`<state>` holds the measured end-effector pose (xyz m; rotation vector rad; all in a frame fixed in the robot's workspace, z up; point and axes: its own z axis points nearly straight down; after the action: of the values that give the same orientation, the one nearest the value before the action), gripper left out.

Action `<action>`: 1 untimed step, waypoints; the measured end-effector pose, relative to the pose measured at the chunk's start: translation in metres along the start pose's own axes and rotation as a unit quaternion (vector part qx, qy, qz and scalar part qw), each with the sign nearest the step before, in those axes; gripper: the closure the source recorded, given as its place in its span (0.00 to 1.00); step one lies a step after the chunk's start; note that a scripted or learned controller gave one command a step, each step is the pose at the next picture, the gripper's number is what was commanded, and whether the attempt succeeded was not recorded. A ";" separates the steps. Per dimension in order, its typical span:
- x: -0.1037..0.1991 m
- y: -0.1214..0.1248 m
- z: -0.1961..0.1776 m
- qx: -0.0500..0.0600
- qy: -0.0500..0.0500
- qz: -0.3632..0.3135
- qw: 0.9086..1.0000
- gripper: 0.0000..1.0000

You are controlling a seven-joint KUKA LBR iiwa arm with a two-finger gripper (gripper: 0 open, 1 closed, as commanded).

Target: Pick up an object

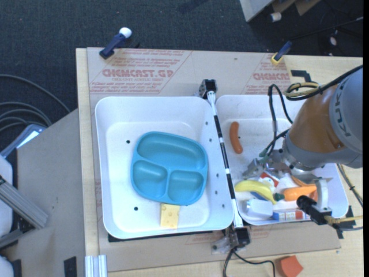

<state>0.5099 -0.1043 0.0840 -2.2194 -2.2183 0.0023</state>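
Two bins on the surface (pixel 144 68). Left bin (pixel 109 172): one blue plate (pixel 169 167), one yellow block (pixel 169 216). Right bin (pixel 248 105): one orange sausage (pixel 236 137), one curved yellow banana (pixel 255 188), one carrot (pixel 300 192). Pincer (pixel 271 167) low above banana; its opening cannot be judged

Clutter round the two bins!
Blue-handled clamp (pixel 115 42) sits far up and left of the gripper (pixel 266 171), and a yellow-tipped clamp (pixel 281 52) is well above it on the printed worktop (pixel 144 74). Down below the gripper there's an orange block (pixel 290 265), with cables (pixel 26 117) looping far off to its left.
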 end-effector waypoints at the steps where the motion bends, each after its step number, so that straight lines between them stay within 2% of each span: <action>1: 0.000 0.000 -0.010 -0.001 0.000 0.000 1.000 1.00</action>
<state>0.5103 -0.1043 0.0939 -2.2217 -2.2185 0.0008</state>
